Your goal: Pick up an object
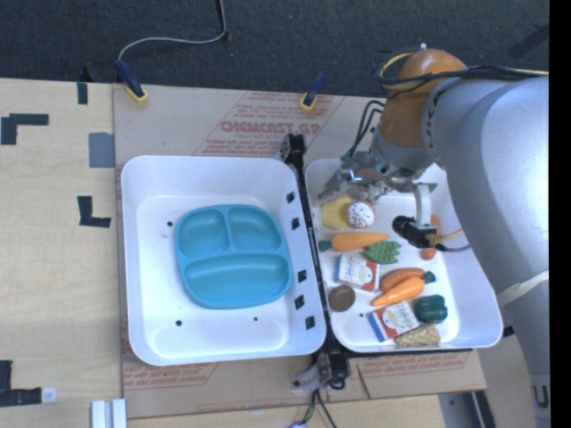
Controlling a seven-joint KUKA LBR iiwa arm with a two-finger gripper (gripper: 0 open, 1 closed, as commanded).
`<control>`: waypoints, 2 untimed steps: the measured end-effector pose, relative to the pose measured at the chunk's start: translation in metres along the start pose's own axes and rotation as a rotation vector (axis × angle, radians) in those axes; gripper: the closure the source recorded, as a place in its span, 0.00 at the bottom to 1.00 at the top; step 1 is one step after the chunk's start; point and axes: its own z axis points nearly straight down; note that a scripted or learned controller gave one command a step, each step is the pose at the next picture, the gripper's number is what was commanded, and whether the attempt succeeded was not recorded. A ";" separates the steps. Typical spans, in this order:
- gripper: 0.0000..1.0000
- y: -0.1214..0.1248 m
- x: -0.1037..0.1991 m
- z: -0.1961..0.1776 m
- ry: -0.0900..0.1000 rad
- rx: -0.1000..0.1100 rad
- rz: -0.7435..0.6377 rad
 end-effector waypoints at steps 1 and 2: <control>0.00 -0.008 0.000 0.000 0.000 -0.001 0.000; 0.00 0.000 0.000 0.000 0.001 0.000 -0.001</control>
